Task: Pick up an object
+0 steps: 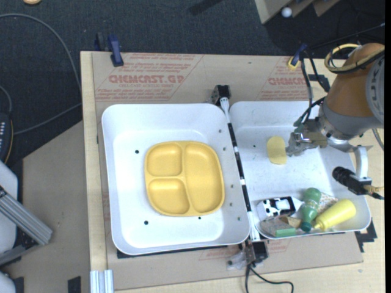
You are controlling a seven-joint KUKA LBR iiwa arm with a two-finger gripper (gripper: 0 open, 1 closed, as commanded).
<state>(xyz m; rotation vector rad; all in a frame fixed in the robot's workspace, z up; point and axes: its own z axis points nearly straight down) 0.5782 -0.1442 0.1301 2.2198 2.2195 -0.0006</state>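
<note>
Two bins sit side by side on the table (183, 78). The left bin (122, 163) holds a divided plate (183, 179) near its middle. In the right bin (256, 118), a small block (277, 149) lies toward the middle, with the gripper (297, 140) just to its right. At the near end of that bin, a bottle (335, 215), a smaller bottle (309, 204) and a patterned piece (276, 207) are heaped together.
</note>
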